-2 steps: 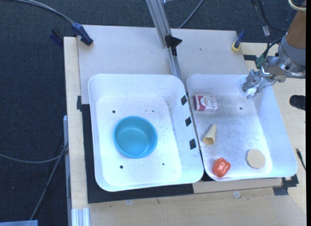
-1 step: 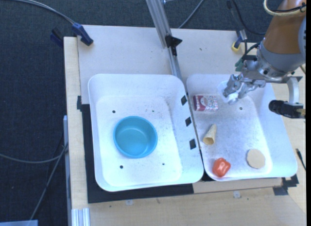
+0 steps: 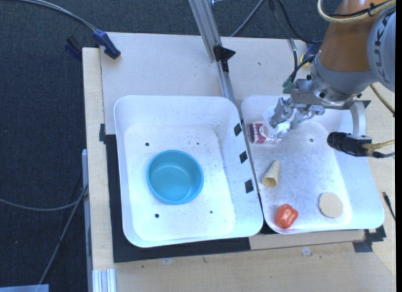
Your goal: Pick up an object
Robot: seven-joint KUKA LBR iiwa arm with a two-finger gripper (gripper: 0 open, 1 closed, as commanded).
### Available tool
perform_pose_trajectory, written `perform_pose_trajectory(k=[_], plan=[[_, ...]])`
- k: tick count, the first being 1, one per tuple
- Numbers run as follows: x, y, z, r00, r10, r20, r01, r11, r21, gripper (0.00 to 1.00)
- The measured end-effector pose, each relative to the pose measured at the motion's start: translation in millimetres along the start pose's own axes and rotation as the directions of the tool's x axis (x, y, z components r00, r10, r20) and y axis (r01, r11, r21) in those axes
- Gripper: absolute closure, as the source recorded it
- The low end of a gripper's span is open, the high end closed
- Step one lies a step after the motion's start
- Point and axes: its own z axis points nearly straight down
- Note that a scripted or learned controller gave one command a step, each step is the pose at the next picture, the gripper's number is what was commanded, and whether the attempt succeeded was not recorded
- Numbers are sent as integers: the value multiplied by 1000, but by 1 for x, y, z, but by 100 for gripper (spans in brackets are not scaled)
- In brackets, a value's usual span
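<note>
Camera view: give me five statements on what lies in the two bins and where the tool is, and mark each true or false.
1. The blue bowl sits in the left bin. True.
2. The orange-red object lies in the left bin. False: it lies near the front edge of the right bin.
3. The tool is over the right bin, next to the red-and-white package. True.
4. The cone-shaped piece sits inside the blue bowl. False: it lies on the right bin's floor.
5. The tan round piece lies in the right bin. True.
</note>
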Motion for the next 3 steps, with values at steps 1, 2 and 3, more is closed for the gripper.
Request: perform_pose_trajectory(k=[1,2,3], plan=[[60,-9,9,1000,0,1,0,1000,3,100],[110,-8,14,1000,1,3,-1,1000,4,100],[156,-16,14,1000,1,3,-1,1000,6,100]])
